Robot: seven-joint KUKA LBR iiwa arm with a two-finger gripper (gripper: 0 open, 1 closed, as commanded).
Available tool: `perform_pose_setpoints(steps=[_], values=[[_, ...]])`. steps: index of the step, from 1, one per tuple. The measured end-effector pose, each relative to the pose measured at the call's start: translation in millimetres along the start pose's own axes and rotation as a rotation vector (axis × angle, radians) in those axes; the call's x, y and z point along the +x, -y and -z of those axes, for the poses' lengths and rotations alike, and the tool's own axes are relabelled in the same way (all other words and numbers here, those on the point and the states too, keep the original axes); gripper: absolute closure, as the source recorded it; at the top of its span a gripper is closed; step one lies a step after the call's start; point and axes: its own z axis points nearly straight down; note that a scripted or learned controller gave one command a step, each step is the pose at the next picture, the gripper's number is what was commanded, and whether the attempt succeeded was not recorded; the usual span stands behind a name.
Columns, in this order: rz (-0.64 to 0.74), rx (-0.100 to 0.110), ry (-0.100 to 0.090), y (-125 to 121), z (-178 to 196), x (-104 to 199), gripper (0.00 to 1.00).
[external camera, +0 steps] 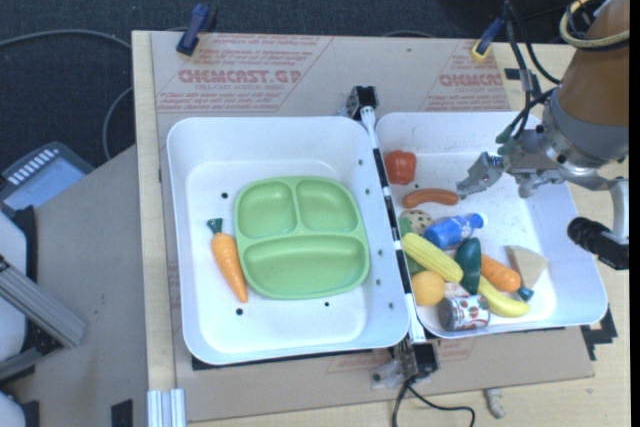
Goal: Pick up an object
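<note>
Since the gripper (482, 173) hangs open and empty over the right bin (580, 255), just above the sausage (430, 198) lying apart from the crowded toys, it should probably descend straight, straddle that sausage across its narrow width, then close.

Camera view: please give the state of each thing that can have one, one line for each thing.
gripper: above the right bin, holding nothing
green plate: flat in the left bin, nothing on it
carrot: lying beside the green plate
blue bottle: lying on its side
can: lying on its side
corn cob: lying in the pile
</note>
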Motion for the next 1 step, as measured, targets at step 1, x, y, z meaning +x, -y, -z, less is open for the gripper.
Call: perform_pose_setpoints(steps=[1], values=[[0.001,0.003,-0.001,-25.7,-47.2,38.9,0.00]])
